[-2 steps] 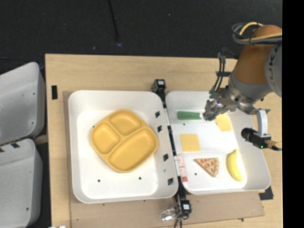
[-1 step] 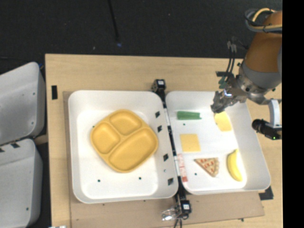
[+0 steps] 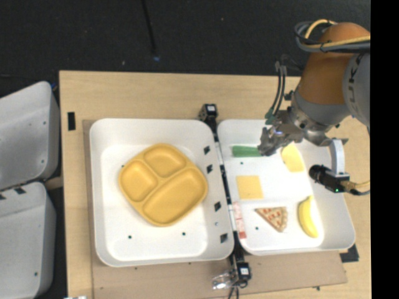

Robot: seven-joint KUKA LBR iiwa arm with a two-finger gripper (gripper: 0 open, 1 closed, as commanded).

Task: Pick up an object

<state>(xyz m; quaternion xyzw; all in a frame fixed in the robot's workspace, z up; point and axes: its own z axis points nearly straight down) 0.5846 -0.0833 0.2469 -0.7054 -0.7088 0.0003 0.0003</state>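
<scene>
The right bin [image 3: 330,238] holds a green strip [image 3: 243,150], a pale yellow chunk [image 3: 292,158], a flat yellow square [image 3: 249,187], a pizza slice [image 3: 273,217] and a banana [image 3: 307,217]. My gripper [image 3: 270,143] hangs low at the back of this bin, at the right end of the green strip and just left of the yellow chunk. The wrist hides the strip's right end. Nothing can be seen held in the gripper.
The left bin [image 3: 106,229] carries a yellow divided plate [image 3: 163,183] in its middle. A ridge with black clips [image 3: 219,185] separates the two bins. A black cable fitting [image 3: 324,176] sticks out beside the arm over the right bin's right side.
</scene>
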